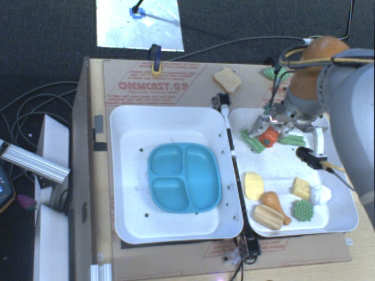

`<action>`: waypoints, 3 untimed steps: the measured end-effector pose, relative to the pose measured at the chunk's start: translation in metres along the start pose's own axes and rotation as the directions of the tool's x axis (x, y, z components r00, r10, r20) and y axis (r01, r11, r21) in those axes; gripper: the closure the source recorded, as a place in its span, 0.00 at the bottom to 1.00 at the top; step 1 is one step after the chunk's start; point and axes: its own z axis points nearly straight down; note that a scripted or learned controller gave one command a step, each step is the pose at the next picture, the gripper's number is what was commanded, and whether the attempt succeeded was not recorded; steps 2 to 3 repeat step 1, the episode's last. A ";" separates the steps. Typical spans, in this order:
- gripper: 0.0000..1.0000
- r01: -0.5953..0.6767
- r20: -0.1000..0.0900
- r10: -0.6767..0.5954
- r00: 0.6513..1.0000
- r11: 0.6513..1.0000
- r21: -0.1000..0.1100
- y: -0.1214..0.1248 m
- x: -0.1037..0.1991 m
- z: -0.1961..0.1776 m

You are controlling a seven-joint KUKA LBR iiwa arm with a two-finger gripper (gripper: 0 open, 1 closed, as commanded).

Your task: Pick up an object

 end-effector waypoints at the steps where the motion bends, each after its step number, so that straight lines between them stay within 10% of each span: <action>1: 1.00 0.003 0.004 -0.003 1.000 1.000 -0.011 0.002 0.000 -0.011; 3: 1.00 0.003 0.004 -0.003 1.000 1.000 -0.011 0.002 0.000 -0.011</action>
